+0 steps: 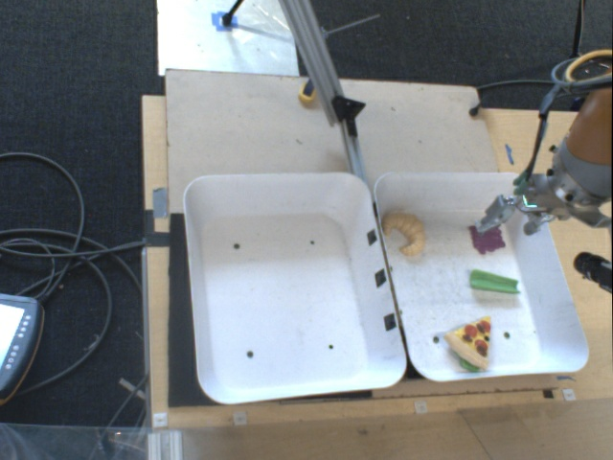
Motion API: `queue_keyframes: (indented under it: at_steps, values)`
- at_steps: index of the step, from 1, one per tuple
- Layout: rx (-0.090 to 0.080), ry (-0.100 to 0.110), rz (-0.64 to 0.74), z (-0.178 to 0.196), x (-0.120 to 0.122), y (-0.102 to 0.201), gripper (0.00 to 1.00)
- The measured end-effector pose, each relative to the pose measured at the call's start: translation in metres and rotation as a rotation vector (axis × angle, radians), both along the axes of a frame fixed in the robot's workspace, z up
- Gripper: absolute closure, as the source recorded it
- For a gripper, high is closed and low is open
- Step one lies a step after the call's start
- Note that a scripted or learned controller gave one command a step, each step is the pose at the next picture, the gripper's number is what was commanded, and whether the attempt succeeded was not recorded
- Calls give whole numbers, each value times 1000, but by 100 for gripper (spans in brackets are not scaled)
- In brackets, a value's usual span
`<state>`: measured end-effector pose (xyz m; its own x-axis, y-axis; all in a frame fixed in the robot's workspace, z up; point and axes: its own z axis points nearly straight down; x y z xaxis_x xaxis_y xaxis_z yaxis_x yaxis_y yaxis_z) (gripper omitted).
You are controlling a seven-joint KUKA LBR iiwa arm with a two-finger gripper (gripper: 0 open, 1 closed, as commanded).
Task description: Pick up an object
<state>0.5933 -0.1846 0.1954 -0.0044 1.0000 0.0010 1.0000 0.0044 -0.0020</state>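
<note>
The right bin [551, 286] holds a tan croissant [406, 231] near its left wall, a purple toy [487, 240] toward the back right, a green piece [494, 282] in the middle right and a pizza slice [470, 342] near the front. My gripper [510, 215] hangs from the arm at the right edge, just above and to the right of the purple toy, with its fingers spread and nothing between them.
The left bin [206, 286] stands beside the right one, parted by a wall with black clips [380, 277]. A slanted metal pole [316, 51] crosses above the back of the bench. Cables and a tablet lie on the floor at left.
</note>
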Motion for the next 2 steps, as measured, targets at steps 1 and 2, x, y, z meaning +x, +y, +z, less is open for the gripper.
queue_keyframes:
  at_steps: [1, 2]
  values:
    - [-1, -3, 1, 2, 1, 0, 0]
    - [-1, -1, 0, -40, 3, 1, 0]
